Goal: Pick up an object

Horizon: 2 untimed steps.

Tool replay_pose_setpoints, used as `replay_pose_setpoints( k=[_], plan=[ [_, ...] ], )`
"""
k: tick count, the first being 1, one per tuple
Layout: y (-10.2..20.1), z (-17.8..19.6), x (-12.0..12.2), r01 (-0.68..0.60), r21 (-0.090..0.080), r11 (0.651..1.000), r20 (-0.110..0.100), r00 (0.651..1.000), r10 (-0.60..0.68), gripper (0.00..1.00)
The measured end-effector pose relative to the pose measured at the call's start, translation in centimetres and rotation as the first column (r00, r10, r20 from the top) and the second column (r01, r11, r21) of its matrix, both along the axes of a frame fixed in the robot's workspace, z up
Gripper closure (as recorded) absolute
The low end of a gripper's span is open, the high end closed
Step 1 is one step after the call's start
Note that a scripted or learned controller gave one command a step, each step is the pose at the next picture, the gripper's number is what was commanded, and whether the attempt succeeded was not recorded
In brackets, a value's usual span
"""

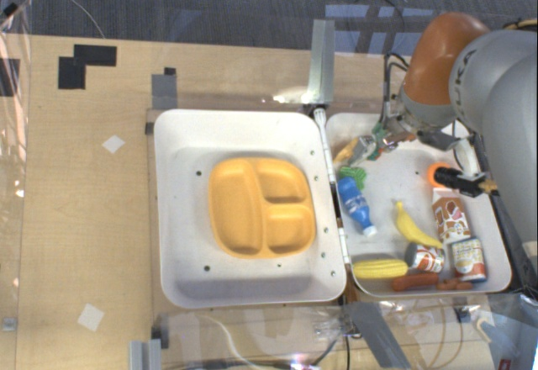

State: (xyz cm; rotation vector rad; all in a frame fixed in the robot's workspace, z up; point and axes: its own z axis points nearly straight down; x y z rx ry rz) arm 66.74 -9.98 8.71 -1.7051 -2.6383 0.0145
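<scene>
We see the gripper [376,144] low over the right bin's [395,179] far left corner — whether it pinches anything, we cannot tell. Near it lie a blue bottle [356,207] and a banana [414,226]; the yellow divided tray [261,206] sits in the left bin [181,192].

No legible text. Labels on the carton [451,218], the two cans [467,260] and the blue bottle [356,207] are too blurred to read.

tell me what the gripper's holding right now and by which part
Cannot be told. The gripper is low in the right bin's far left corner among small items, but no object shows between its fingers.
</scene>
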Motion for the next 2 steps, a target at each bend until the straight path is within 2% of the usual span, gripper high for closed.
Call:
replay_pose_setpoints(
  k=[1,2],
  plan=[
    [0.4,1.4,0.4,-0.006,0.002,1.000,0.016,1.000,0.006,1.00],
    [5.4,10.3,-0.1,0.300,0.012,0.954,0.016,0.954,-0.301,1.00]
  ],
)
